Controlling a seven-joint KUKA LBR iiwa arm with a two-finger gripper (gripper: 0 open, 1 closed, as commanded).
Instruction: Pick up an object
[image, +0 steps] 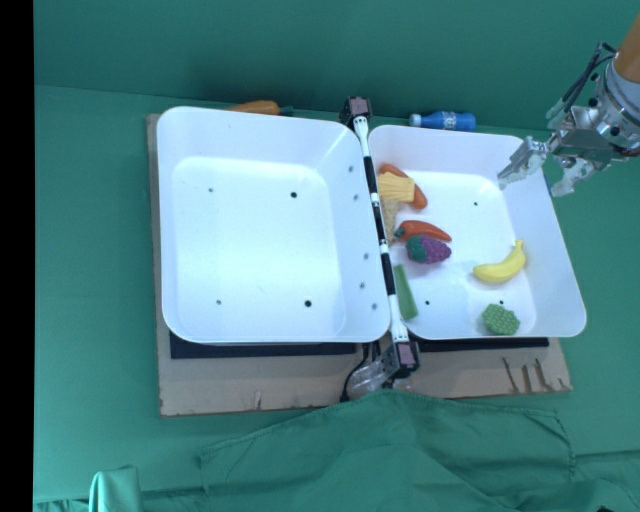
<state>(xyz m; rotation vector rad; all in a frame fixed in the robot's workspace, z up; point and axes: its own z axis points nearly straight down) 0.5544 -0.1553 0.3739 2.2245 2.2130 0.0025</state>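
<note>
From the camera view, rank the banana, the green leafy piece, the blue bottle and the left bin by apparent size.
1. left bin
2. banana
3. blue bottle, close to the banana in length but slimmer, and farther from the camera, so unsure
4. green leafy piece

Orange-banded grey arm (622, 75), metal jaws

No text, label or number can be read anywhere on the bench.

Arm (625, 60) cut off at right edge; orange item (256, 107) behind left bin (190, 125) rim.
</note>
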